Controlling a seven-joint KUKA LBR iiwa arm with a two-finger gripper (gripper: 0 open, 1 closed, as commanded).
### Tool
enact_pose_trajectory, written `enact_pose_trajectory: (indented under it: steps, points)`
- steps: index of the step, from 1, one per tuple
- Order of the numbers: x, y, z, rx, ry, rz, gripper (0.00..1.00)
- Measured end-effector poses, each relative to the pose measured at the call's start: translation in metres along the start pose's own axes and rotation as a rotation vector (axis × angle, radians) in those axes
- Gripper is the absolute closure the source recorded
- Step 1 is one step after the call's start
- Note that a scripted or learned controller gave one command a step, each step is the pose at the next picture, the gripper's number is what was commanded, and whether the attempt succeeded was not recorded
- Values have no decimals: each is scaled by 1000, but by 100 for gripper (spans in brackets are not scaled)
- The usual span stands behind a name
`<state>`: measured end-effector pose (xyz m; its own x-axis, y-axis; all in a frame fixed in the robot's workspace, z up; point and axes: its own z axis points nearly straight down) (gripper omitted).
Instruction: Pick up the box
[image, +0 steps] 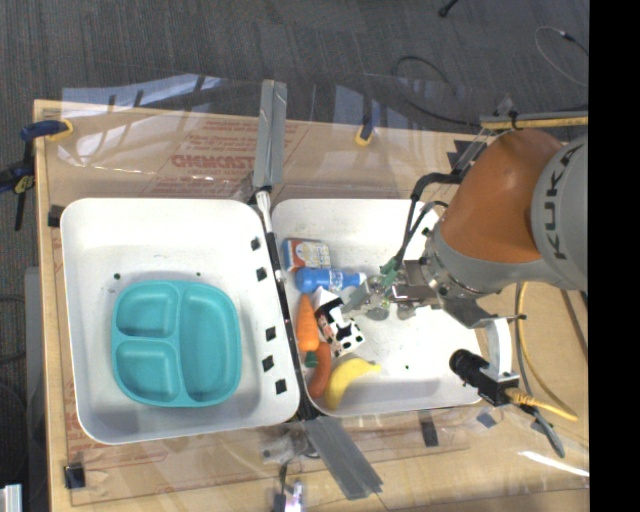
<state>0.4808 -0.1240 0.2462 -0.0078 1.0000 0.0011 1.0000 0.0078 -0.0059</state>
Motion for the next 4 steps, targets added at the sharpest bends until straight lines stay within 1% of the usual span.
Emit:
enact_pose_trajectory:
  steps: [1, 2, 3, 4]
  points:
    - [8, 85, 122, 0, -1, -155, 0]
    - [-2, 151, 155, -2, -4, -169, 0]
    - [1, 62, 136, 0, 0, -53, 0]
    - [-53, 27, 135, 1, 2, 291, 0]
